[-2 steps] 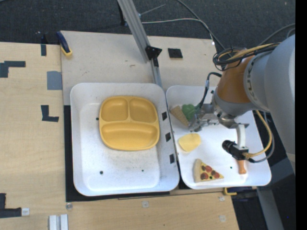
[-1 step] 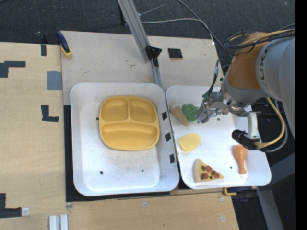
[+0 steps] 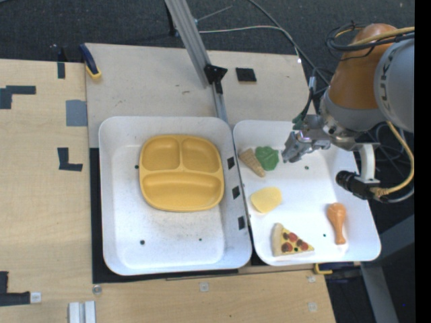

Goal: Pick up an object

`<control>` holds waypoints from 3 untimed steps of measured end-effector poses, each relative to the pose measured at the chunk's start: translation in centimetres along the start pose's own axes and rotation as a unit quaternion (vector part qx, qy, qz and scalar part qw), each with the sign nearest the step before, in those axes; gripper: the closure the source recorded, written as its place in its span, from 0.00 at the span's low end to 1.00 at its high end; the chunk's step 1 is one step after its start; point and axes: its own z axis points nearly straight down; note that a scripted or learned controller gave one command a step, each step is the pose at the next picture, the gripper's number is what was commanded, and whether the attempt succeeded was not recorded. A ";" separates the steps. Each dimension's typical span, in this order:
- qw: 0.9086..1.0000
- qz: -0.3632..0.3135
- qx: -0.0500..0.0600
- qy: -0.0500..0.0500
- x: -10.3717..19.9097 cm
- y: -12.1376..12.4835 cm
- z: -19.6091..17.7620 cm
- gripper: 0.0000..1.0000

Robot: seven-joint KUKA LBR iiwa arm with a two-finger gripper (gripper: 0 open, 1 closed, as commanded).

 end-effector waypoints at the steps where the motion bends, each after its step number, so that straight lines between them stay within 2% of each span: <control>1: 1.000 0.000 0.001 0.000 0.0 0.0 -1.3 1.00; 2: 1.000 -0.002 0.002 0.001 5.2 0.9 -2.1 1.00; 3: 1.000 -0.002 0.003 0.000 10.0 1.3 -1.0 1.00</control>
